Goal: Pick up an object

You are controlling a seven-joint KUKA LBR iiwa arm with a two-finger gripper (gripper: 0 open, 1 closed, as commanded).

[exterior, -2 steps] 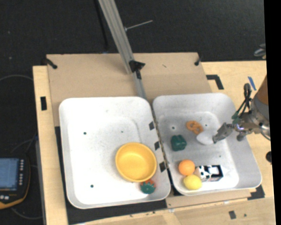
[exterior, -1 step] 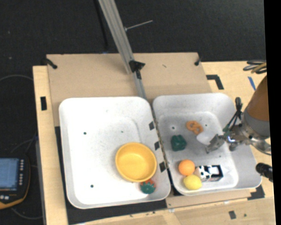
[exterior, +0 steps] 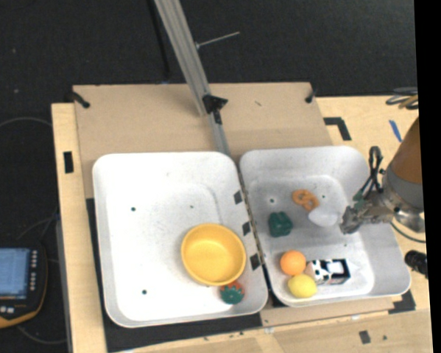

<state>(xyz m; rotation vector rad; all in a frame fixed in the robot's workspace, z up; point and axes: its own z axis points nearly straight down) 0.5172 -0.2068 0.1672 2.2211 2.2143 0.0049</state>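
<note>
Your hand [exterior: 350, 221], whose grip state can't be made out from above, hangs over the right bin [exterior: 367, 164] with the pale clear object [exterior: 322, 218] just to its left, nearer than anything else.

No text, label, brand or number can be read. The handheld screen [exterior: 10, 270] at the left glows blue, its contents too small to make out.

Arm [exterior: 406, 171] enters from the right, orange band showing above the grey wrist. Gripper [exterior: 350, 223] hangs low inside the right bin [exterior: 330, 159], near its right edge, pointing left.
</note>
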